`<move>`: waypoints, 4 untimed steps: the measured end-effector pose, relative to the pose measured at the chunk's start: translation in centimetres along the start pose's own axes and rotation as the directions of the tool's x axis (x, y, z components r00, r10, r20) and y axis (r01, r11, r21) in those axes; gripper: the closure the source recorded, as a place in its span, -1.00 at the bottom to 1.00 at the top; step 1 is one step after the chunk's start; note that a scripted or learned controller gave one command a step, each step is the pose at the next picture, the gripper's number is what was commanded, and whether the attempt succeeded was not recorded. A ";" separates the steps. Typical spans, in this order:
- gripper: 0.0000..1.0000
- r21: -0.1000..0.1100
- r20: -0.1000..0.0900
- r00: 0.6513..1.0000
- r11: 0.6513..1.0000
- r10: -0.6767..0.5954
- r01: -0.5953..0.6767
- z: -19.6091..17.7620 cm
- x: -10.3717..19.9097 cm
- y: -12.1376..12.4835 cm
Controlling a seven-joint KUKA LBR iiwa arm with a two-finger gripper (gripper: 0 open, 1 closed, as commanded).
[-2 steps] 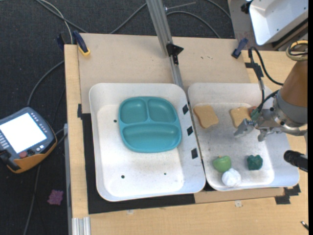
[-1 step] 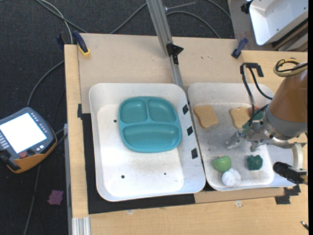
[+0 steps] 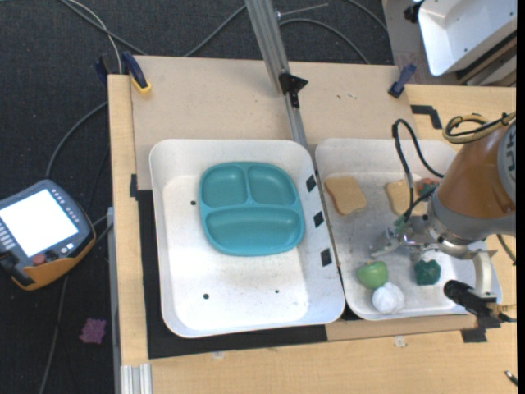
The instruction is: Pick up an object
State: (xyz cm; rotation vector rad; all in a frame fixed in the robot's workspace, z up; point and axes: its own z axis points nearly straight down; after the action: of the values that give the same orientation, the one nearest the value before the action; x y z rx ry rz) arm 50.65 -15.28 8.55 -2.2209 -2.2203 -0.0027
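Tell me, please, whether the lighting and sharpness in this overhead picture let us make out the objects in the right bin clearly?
Camera view: lighting is even and soft, with faint shadows; the shallow white right bin looks slightly washed out; the tan bread-shaped piece and round green ball read clearly; the small white object nearly blends into the bin; the tool is slightly blurred, under the arm.

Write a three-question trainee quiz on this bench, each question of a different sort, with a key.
1. True or false: the teal divided plate lies in the left bin.
2. Which thing lies nearest the right bin's front edge? A. tan bread slice B. white ball C. light green ball
3. Fill in: the dark green object lies just below the arm's ______ in the camera view.

Key: 1 true; 2 B; 3 gripper.
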 end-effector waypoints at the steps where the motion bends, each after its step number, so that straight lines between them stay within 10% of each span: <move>1: 1.00 -0.008 0.005 1.000 1.000 0.001 -0.001 -1.4 -0.2 0.2; 3: 1.00 -0.008 0.004 1.000 1.000 -0.003 0.003 -14.0 -0.4 0.9; 4: 1.00 -0.002 0.002 1.000 1.000 -0.002 0.002 -14.0 -0.4 1.0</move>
State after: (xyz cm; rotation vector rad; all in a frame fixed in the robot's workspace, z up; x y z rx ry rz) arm 51.60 -15.70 22.54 -2.2207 -2.2245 -0.0022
